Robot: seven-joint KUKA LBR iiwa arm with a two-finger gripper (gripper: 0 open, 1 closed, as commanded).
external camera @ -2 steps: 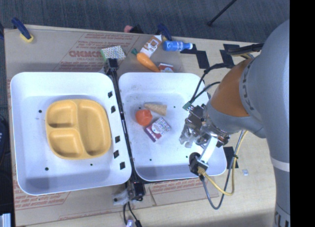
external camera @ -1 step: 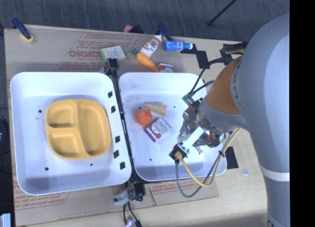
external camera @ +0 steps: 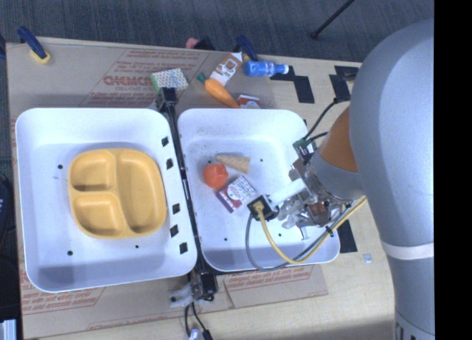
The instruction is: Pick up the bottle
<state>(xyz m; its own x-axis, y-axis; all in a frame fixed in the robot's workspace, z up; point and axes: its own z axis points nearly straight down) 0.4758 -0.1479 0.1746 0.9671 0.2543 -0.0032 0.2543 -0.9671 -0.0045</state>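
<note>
Bottle (external camera: 265, 69) well apart from end effector (external camera: 299, 215), opening unclear.

arm (external camera: 402, 147) cut off at right edge, tool (external camera: 299, 217) fingertips too blurred to read

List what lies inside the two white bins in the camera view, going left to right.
Yellow divided plate → orange-red ball → maroon carton → gripper. The cone-shaped piece above the ball overlaps both in order, so it is left out.

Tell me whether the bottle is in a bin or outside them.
Outside. The blue bottle lies on its side on the cardboard beyond the right bin's far rim, beside a carrot and a small carton.
</note>
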